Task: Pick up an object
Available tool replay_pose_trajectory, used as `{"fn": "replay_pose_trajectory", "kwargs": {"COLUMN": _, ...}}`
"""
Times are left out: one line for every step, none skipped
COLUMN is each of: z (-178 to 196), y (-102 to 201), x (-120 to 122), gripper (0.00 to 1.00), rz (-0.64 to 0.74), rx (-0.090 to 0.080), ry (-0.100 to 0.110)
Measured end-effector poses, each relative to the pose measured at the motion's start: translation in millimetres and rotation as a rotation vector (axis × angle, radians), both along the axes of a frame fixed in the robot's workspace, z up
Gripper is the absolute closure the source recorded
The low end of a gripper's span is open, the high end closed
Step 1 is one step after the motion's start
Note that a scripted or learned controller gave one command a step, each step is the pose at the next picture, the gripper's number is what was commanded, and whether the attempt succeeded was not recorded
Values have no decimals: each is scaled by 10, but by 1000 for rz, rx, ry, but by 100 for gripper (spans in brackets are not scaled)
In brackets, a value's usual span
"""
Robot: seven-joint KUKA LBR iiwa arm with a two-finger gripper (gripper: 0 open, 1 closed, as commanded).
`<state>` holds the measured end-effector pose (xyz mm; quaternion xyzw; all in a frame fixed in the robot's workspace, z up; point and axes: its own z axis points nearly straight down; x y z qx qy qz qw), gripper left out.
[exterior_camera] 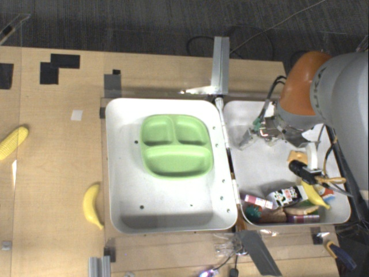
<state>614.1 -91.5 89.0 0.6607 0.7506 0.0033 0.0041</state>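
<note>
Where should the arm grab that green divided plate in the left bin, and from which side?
Best guess: take the green divided plate by its raised outer rim, coming straight down from above. It lies flat, face up, near the middle of the left bin, well clear of the walls. The right-hand rim is nearest the gripper, so pinch that edge, one of the fingers inside a compartment.

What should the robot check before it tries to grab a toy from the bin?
1. Toys to pick are in the right bin: ok, a pile of toys lies along its near edge.
2. Pincer is over the right bin: ok, near its far left part.
3. Pincer is above the toys: not ok, the pile lies apart from it, toward the near edge.
4. Pincer open and ready: cannot tell.
5. Pincer already holds something: cannot tell.
6. Left bin has a pickable thing: ok, a green tray lies inside.
</note>
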Motion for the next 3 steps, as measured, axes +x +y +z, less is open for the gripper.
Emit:
{"fn": "replay_pose_trajectory", "kwargs": {"z": 133, "y": 22, "x": 30, "gripper": 100, "rz": 8, "rx": 1, "ry": -9}}
{"fn": "replay_pose_trajectory", "kwargs": {"z": 133, "y": 23, "x": 30, "gripper": 0, "rz": 9, "rx": 1, "ry": -8}}
{"fn": "replay_pose_trajectory", "kwargs": {"z": -12, "y": 24, "x": 451, "gripper": 0, "rz": 14, "rx": -1, "ry": 1}}
